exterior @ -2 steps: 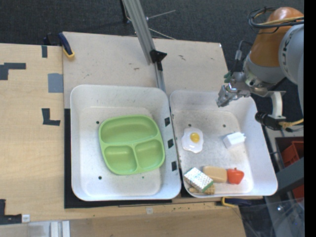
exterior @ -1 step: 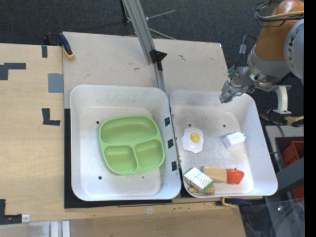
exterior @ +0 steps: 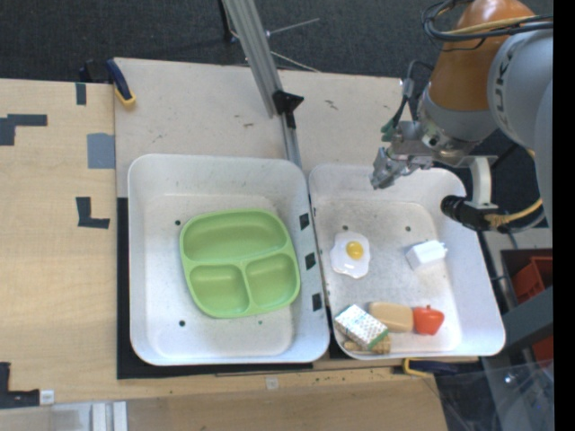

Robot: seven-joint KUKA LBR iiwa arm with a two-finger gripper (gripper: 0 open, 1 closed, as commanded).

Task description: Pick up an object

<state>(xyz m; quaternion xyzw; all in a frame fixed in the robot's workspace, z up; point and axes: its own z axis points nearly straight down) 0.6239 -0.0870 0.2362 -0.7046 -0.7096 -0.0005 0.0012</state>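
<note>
Notably, the gripper (exterior: 384, 174) is small and dark against the right bin (exterior: 467, 326)'s far rim; whether open or closed cannot be told. Fried egg (exterior: 350, 255), white block (exterior: 426, 253), bread piece (exterior: 392, 316), red pepper (exterior: 429, 320), patterned box (exterior: 362, 327): nearer, apart from it.

A plate (exterior: 239, 262) is set in the left bin (exterior: 144, 241); toys are gathered along the right bin's (exterior: 481, 321) near edge.

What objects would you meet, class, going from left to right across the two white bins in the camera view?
Green three-compartment plastic tray → fried egg toy → small white block. The bottom cluster overlaps these, so it is omitted.
</note>
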